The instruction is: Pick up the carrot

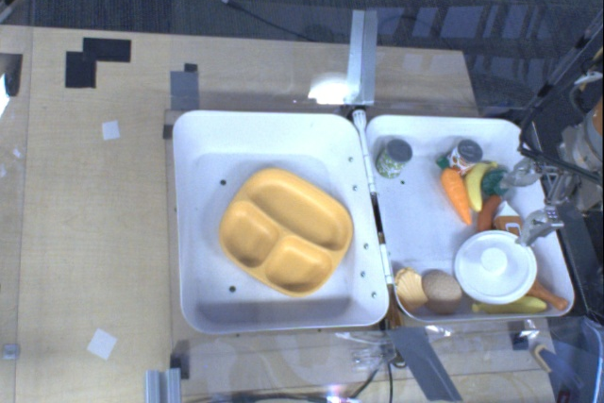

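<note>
Orange and tapered, the toy carrot with a green top (456, 191) lies in the right white bin (420, 231), toward its upper middle, its leafy end pointing up toward a small grey-capped jar (468, 152) and its tip slanting down toward the white bowl (494, 265). Just to its right, touching or nearly so, sit a yellow banana-like piece (475, 186) and a green-and-yellow piece (494, 178), with a reddish-orange sausage-shaped item (488, 212) below them. A dark-lidded tin (393, 156) stands apart at the bin's upper left; a tan cookie (409, 287) and a brown potato-like lump (441, 289) rest along the bottom wall. The left white bin (193, 203) holds a yellow divided plate (285, 229). The metal two-finger gripper (534, 200) sits at the right bin's right edge, well apart from the carrot, with nothing between its fingers; they look spread, with a clear gap. The main risk seems to be crowding: a descent slightly to the right could close on the banana piece instead, or nudge the cluster. The carrot's taper could also let it slip from a grip taken near the thin end, and its slant calls for matching wrist rotation.
</note>
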Robot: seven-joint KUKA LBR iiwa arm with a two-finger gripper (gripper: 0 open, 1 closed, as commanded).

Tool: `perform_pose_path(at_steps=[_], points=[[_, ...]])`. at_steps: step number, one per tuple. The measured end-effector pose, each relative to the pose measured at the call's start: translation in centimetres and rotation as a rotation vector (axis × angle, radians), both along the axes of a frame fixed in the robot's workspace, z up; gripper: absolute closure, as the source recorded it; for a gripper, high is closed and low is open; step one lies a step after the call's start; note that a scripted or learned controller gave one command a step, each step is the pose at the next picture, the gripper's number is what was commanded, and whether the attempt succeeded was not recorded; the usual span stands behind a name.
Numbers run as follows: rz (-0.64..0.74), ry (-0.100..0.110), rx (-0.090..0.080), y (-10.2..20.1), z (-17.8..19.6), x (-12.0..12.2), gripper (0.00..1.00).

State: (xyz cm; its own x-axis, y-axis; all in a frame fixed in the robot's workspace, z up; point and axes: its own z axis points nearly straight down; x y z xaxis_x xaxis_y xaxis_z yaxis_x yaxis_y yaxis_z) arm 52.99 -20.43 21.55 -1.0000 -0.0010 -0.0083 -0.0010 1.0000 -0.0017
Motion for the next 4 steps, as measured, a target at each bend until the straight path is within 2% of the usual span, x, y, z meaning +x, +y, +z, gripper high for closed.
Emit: perform_pose_path(at_steps=[1, 2, 3, 4], points=[[0.007, -0.007, -0.001, 2.8, -10.0, 1.7, 0.0], [-0.053, -0.006, 0.001, 8.1, -12.6, 1.4, 0.0], [-0.244, -0.005, 0.003, 6.4, -12.7, 9.8, 0.0], [-0.236, -0.016, 0.003, 6.5, -11.2, 10.2, 1.0]])
